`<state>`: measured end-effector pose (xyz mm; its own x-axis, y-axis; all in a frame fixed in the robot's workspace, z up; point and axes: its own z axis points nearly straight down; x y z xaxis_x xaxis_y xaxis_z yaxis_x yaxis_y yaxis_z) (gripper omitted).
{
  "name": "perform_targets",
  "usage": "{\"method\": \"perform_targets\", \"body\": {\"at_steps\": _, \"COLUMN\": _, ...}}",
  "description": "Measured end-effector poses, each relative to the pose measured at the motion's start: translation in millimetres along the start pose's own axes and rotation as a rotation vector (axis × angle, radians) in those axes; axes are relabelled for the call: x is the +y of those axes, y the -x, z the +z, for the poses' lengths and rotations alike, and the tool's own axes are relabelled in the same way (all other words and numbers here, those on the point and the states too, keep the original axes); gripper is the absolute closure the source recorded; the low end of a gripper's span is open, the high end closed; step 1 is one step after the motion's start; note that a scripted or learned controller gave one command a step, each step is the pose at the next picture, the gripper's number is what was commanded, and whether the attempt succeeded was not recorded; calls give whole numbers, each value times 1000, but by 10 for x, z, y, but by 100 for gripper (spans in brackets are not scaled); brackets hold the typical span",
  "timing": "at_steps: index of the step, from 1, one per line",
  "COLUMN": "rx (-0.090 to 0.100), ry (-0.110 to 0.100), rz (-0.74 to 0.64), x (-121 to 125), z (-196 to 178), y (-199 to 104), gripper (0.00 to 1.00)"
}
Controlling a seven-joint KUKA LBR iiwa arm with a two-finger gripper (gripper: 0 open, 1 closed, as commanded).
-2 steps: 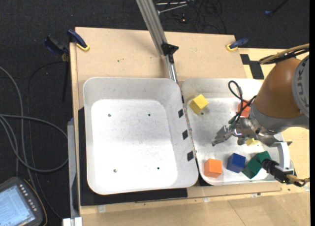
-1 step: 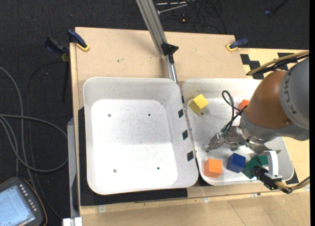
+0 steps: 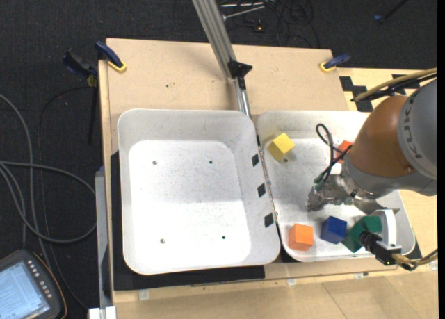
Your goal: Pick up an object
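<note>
Currently the gripper (image 3: pixel 318 199) is lowered into the right bin (image 3: pixel 295 124), near its floor, with the wrist tilted toward the bin's middle. How far the fingers are parted cannot be told, and nothing is seen held. The blue cube (image 3: pixel 334 229) lies just beside and toward the near rim, the orange cube (image 3: pixel 301 236) next to it; the yellow cube (image 3: pixel 281 146) sits well apart, toward the far rim.

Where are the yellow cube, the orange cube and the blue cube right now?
yellow cube (image 3: pixel 281 146), camera view, on its top face.
orange cube (image 3: pixel 301 235), camera view, on its top face.
blue cube (image 3: pixel 334 230), camera view, on its top face.
</note>
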<state>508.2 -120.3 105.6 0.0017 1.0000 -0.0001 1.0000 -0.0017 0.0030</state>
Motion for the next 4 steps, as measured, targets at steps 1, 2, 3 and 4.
{"method": "perform_targets", "body": {"at_steps": 1, "rx": -1, "ry": 3, "rz": -3, "x": -58, "z": -595, "y": 24, "gripper": 100}}
{"method": "perform_targets", "body": {"at_steps": 2, "rx": -2, "ry": 5, "rz": -5, "x": 6, "z": -1217, "y": -6, "gripper": 100}}
{"method": "perform_targets", "body": {"at_steps": 3, "rx": -2, "ry": 2, "rz": -5, "x": 21, "z": -1474, "y": -5, "gripper": 100}}
{"method": "perform_targets", "body": {"at_steps": 4, "rx": 1, "ry": -2, "rz": -9, "x": 76, "z": -1452, "y": -468, "gripper": 100}}
